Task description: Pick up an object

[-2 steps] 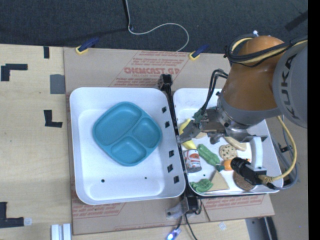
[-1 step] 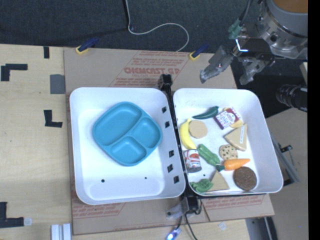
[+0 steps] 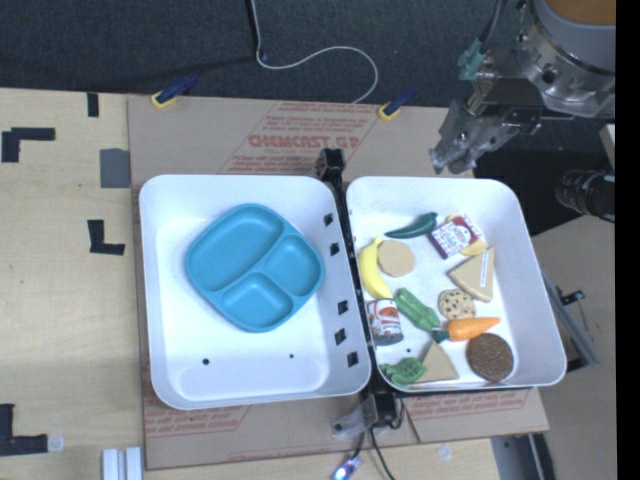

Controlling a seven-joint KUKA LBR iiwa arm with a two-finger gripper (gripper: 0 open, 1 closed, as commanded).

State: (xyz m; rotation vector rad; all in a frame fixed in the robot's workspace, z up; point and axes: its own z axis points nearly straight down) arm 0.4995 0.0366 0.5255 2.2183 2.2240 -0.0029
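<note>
My gripper [image 3: 455,160] hangs above the far edge of the right bin [image 3: 520,218], with nothing between its fingers that I can make out. Below it the right bin holds toy food: a banana [image 3: 372,271], a round cracker [image 3: 395,259], a dark green pepper [image 3: 412,227], a small red packet [image 3: 452,236], a cheese wedge [image 3: 474,273], a cookie [image 3: 455,303], a carrot [image 3: 470,328], a brown patty [image 3: 490,356], a small can [image 3: 386,321] and green leafy pieces [image 3: 403,372].
The left bin [image 3: 165,208] holds a blue divided plate [image 3: 254,266]. A black hinge strip [image 3: 343,268] joins the two bins. A white cable [image 3: 300,63] loops over the dark backdrop behind the cardboard sheet.
</note>
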